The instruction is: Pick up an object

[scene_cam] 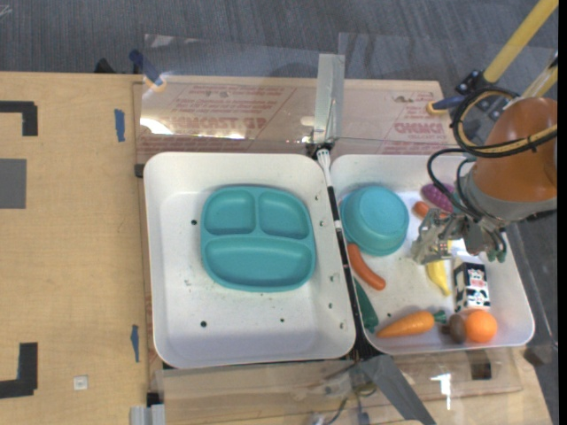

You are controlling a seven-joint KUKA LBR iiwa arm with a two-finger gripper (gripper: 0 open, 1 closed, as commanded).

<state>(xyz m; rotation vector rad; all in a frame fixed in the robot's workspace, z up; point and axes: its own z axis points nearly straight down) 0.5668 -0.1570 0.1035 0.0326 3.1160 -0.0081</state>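
The end effector (452,242) is seen lowered into the right bin (518,304), towards its far right part; whether it is open or closed cannot be told, as the metal parts are blurred against the white floor. No object is seen held.

The left bin (168,308) is occupied by a teal divided plate (259,237). In the right bin, a teal bowl (376,220) is recorded at the far left, an orange-red chilli-shaped item (366,268) just near of it, a toy carrot (407,324) at the near edge, and an orange ball (481,326) at the near right with a small dark round item (455,328) touching it. A yellow item (438,276) and a black-and-white carton (474,283) lie just near of the end effector; a purple item (436,193) lies beyond it.

The yellow item is judged the likeliest target. It is judged light, smooth plastic, rigid and liable to slip; a hold across its narrow middle is advised. Crowding by the carton is noted as a risk
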